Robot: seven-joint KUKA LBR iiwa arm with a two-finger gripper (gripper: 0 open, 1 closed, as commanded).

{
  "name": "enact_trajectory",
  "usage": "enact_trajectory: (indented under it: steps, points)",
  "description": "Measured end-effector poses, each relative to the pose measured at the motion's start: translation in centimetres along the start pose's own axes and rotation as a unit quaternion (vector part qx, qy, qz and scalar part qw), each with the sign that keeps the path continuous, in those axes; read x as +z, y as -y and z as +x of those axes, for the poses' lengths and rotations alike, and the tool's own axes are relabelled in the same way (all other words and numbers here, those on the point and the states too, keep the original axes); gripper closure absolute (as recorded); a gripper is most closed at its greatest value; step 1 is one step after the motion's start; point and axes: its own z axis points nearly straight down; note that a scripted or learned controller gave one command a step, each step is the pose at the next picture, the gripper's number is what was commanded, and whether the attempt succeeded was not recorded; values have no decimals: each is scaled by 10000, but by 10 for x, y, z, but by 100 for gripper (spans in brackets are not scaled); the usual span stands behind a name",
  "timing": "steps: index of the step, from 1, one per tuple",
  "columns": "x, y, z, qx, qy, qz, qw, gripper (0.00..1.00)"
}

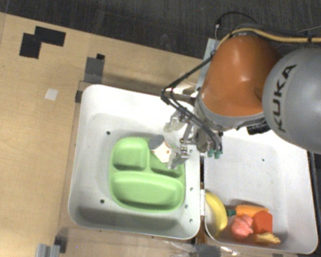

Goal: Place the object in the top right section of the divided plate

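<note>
One end effector [178, 154] over green divided plate [147, 175], top right section, pale object [161, 152] beside fingertips, grip state unclear

Fixed overhead camera, slanted down on bins [87, 161].

Two white bins [93, 144], one green divided plate [145, 180], one banana [217, 211], one orange block [263, 221], one pink item [241, 227], one gripper [179, 153]

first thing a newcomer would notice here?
Probably the big grey arm with the orange band, reaching in from the right above the two bins. Next the green divided plate in the left bin, with the gripper over its top right section. Then the toy food pile in the right bin's near corner.
</note>
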Motion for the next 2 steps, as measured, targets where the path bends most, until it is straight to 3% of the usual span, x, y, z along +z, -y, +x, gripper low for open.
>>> enact_trajectory:
  steps: [1, 2]
  points:
    - [23, -23, -16, -871, -19, 10, 9962, 0]
    - [12, -66, -62, -30, -10, 9, 10000, 0]
